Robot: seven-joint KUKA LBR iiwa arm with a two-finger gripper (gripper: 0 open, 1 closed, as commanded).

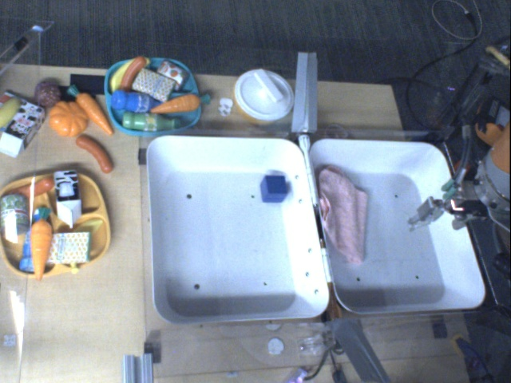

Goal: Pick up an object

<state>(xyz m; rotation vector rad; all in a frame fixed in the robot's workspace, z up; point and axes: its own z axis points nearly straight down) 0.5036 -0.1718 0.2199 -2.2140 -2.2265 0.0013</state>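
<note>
My end effector (pixel 425 212), finger state indeterminate, sits in the right bin (pixel 399 294); the pink cloth (pixel 345 214) lies left, long axis front-to-back.

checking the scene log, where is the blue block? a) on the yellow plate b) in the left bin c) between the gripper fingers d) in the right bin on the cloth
b: the blue block sits on the floor of the left bin, apart from the pink cloth in the right bin.

Single fixed camera above the bench (pixel 96 309), angled down, both bins framed
</note>
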